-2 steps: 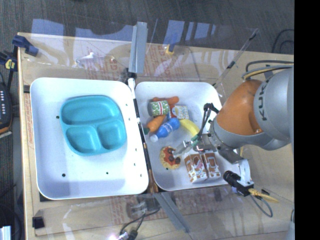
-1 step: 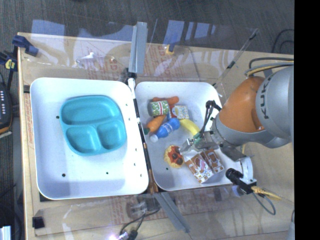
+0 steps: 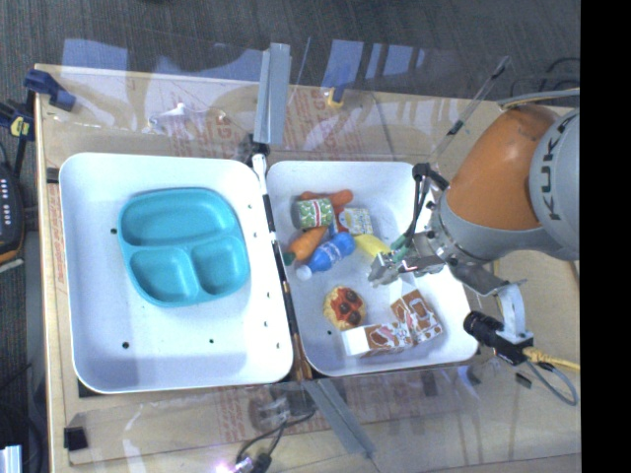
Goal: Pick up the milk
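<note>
The milk (image 3: 392,331) is a white carton with brown and red print, lying on its side near the front edge of the right bin (image 3: 434,358). My gripper (image 3: 386,266) hangs over the middle of that bin, a little behind the carton and apart from it. It is next to a yellow item (image 3: 369,244). Nothing can be seen held in it.
Further back in the right bin lie a green can (image 3: 314,211), an orange carrot-like piece (image 3: 308,240), a blue bottle (image 3: 327,252) and a small pizza (image 3: 345,306). The left bin (image 3: 89,343) holds a teal divided tray (image 3: 183,242). The arm's bulk (image 3: 503,190) overhangs the right bin's right side.
</note>
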`<state>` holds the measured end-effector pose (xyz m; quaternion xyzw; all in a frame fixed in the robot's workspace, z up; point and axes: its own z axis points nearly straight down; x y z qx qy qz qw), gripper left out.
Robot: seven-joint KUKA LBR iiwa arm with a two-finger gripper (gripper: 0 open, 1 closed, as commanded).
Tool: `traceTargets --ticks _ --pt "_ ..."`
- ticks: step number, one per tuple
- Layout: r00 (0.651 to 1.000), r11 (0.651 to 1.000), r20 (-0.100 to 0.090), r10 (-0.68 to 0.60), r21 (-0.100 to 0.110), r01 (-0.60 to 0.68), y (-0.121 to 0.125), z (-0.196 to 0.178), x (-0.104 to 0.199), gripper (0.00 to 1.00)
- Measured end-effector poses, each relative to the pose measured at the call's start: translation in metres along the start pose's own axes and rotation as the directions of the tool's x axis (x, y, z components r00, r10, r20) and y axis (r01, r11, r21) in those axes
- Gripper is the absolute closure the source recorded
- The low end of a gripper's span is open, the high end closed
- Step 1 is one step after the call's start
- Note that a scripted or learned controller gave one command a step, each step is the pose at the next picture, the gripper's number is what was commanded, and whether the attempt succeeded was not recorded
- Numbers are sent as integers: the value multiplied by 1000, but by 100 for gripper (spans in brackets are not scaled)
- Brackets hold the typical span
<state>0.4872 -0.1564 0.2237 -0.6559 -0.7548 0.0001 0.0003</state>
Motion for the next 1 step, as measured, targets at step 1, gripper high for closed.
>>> traceTargets --ticks 1 --pt "888 888 -2 -460 2 460 -18 38 -53 100"
